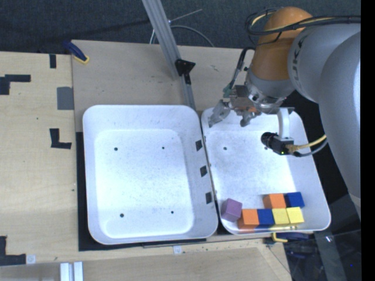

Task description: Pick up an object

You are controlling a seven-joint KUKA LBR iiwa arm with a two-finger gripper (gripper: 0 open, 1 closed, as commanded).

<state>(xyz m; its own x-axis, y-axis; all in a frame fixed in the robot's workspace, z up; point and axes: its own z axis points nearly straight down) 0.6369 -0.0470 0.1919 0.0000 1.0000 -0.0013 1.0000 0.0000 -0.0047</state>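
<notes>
My gripper (232,117) hangs over the far left corner of the right bin (258,168), its two grey fingers spread apart with nothing between them. Several small cubes lie along the right bin's near edge: a purple cube (232,208) at the left, then an orange cube (250,217), a blue cube (265,216), two yellow cubes (287,216), with another orange cube (273,201) and a blue cube (294,199) behind them. The gripper stands well away from all of them, toward the far side of the bin.
The left bin (143,171) lies beside the right one. A slanted metal pole (167,37) with a black clamp crosses behind the bins. A black cable plug (275,142) hangs off the wrist over the right bin.
</notes>
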